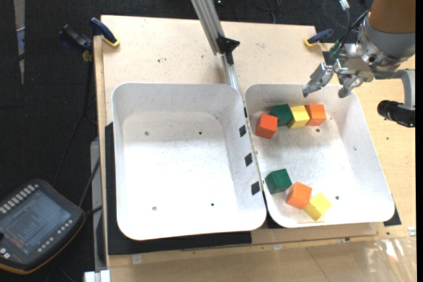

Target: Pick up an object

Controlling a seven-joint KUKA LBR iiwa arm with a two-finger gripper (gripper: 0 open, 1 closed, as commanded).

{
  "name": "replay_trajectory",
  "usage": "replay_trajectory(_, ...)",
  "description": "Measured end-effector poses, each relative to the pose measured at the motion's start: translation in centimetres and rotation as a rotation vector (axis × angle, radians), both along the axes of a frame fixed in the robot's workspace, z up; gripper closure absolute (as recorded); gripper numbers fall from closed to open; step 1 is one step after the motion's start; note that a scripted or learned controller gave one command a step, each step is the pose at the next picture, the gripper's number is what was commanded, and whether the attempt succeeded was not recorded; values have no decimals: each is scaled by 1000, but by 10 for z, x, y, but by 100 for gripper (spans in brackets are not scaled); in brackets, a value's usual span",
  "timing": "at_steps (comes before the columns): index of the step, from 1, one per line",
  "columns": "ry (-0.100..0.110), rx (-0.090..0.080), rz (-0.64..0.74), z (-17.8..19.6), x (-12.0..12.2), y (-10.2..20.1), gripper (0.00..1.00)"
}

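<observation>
Seven blocks lay in the right bin (370, 162). Near its far edge, an orange block (267, 125), green block (281, 114), yellow block (299, 117) and second orange block (316, 113) touched in a row. Toward the near edge sat another green block (277, 179), orange block (299, 195) and yellow block (317, 205). The pincer (330, 84) hovered above the far rim, fingers spread, holding nothing.

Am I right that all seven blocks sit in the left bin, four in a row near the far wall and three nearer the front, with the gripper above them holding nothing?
Not quite: the blocks sit in the right bin, not the left bin. The camera view shows the row of four near its far wall and three nearer the front. The gripper hovers above the far wall with nothing between its fingers.
</observation>
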State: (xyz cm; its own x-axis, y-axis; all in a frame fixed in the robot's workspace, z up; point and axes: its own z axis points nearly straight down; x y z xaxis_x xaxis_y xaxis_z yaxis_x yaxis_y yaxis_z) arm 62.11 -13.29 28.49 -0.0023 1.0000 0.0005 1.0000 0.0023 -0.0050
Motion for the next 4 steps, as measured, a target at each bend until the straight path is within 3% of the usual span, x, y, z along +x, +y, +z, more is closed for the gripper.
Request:
replay_trajectory(1,-5,-1,1,3,1,0,0)
replay_trajectory(2,1,0,-2,-58,8,1,0)
replay_trajectory(4,-8,0,-4,-162,14,-4,0)
